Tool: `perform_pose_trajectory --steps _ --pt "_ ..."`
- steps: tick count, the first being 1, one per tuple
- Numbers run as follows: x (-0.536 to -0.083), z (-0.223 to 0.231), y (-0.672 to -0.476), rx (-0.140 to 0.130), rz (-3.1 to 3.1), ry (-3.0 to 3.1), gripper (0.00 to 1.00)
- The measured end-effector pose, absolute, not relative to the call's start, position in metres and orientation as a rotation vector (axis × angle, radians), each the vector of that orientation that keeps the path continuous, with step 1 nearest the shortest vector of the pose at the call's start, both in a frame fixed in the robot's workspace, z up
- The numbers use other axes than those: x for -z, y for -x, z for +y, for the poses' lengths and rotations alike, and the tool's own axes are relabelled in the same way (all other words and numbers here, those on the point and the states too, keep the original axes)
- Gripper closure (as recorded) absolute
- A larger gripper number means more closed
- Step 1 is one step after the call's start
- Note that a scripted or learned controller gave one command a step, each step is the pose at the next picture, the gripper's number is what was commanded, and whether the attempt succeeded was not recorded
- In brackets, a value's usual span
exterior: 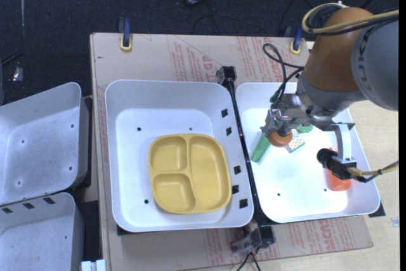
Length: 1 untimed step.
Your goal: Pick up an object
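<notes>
Because several small things crowd the bin (298,197) under the arm, the likeliest failure is a grab that closes on nothing, or on two items at once. Nearest the camera, an orange-red object (340,183) lies well to the near right of the gripper (279,130). Risk is low there, though wrist hardware could nudge it. A yellow divided plate (190,174) sits in the neighbouring bin (114,136), well left of the gripper and out of play. Closer in, a green cylinder (261,149) lies tilted just near-left of the gripper and a small patterned card (295,145) just near-right of it. Either could be knocked or dragged on the lift. The likely target is a round orange-brown object (279,139), directly under the gripper and apparently touching it. Whether the gripper is open or closed: cannot tell. I judge the round shape prone to roll or squirt out if pinched off-centre. A green scrap (307,129) lies just far-right of the gripper.
</notes>
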<state>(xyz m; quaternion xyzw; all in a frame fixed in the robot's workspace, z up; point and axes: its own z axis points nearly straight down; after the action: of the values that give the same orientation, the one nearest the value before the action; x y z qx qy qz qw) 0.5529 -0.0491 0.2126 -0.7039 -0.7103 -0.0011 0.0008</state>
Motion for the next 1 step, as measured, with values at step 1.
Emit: perform_pose_trajectory --steps 1 --pt "-0.2062 0.0079 -0.5592 0.002 -2.23 2.21 1.0"
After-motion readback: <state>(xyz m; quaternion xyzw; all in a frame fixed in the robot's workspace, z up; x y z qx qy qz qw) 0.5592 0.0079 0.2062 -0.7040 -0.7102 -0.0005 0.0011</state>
